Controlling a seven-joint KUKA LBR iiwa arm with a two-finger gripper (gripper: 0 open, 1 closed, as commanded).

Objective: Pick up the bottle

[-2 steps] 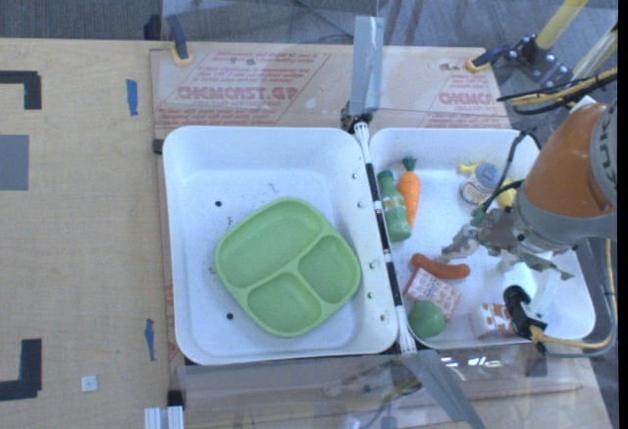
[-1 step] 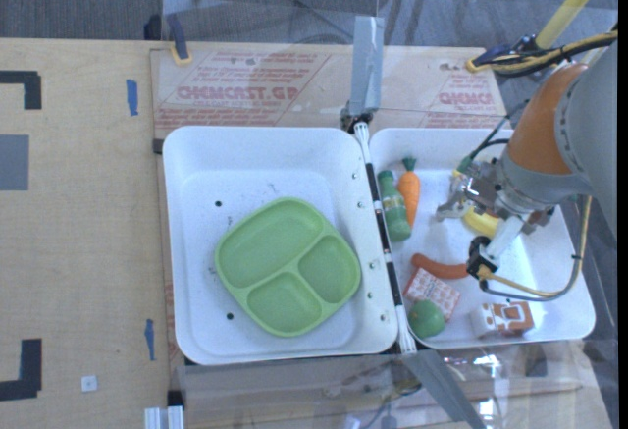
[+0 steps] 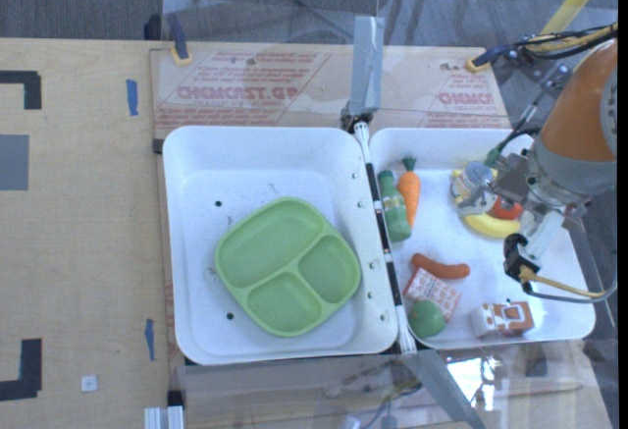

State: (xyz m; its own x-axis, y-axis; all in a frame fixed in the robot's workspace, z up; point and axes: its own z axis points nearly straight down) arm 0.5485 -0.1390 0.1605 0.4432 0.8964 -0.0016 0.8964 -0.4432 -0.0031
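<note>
The bottle [image 3: 394, 209] is green with a label and lies lengthwise against the left wall of the right bin [image 3: 574, 314]. An orange carrot [image 3: 410, 193] lies right beside it. My gripper [image 3: 494, 184] hangs over the right bin's upper right part, above a yellow banana [image 3: 488, 225] and a red item [image 3: 506, 209]. It is about a hand's width to the right of the bottle and apart from it. The grey wrist hides the gripper's tips.
The left bin [image 3: 196, 162] holds a green divided plate [image 3: 287, 266]. Also in the right bin are a red sausage [image 3: 442, 269], a red-and-white packet [image 3: 433, 292], a green round item [image 3: 427, 318] and a small toy box [image 3: 503, 319]. A yellow cable [image 3: 559, 290] loops off the arm.
</note>
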